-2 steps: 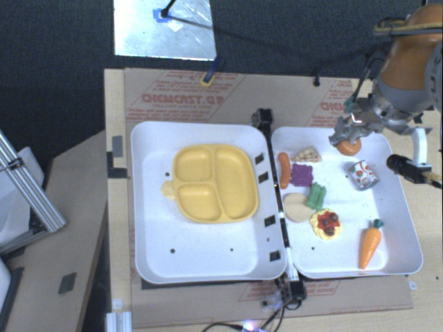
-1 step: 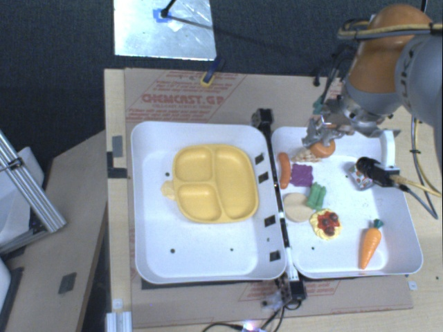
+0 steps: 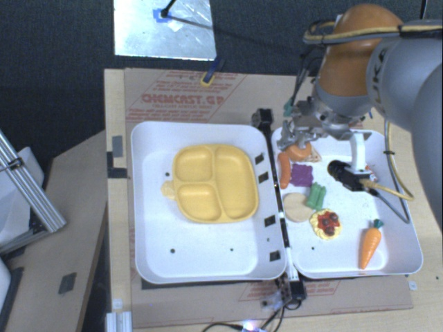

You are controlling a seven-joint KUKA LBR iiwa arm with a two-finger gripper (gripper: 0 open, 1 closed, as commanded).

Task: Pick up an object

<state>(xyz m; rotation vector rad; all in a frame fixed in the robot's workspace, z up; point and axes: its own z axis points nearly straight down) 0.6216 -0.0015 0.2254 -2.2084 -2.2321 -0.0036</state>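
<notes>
- Landmark for all places: purple piece (image 3: 302, 175), in the right bin (image 3: 410, 253) near the wall it shares w/ the left bin (image 3: 152, 258).
- End effector (image 3: 299, 135) hangs just above the purple piece in the view, low over the bin's far corner. Can't tell if it's wide or narrow, as the wrist hardware blocks the view, and nothing is visibly held.
- Likely target is the small orange piece (image 3: 296, 151), between the end effector and the purple piece and apparently touching the purple piece's upper edge. The arm (image 3: 360, 47) drops steeply onto that spot, which I read as lining up for a top-down grab.
- Task looks not yet done: every toy seems to lie on the bin floor.
- Toys cluster around the purple piece, prob. just where they landed (no tidy order), so a grab there risks nudging neighbours.
- Count in the right bin, approx. 7 toys:
  - 1 purple piece
  - 1 small orange piece
  - 1 long orange piece (image 3: 284, 170), just view-left of purple, along the wall
  - 1 green piece (image 3: 317, 196), just below-right
  - 1 beige disc (image 3: 297, 208), below
  - 1 yellow-and-red round piece (image 3: 327, 224), further below-right
  - 1 carrot (image 3: 370, 246) w/ green top, well apart, below-right
- Left bin: 1 yellow plate (image 3: 211, 183) w/ 3 compartments, well view-left of purple.
- 2 bins, on 1 cardboard sheet (image 3: 187, 92) on the worktop (image 3: 73, 178).
</notes>
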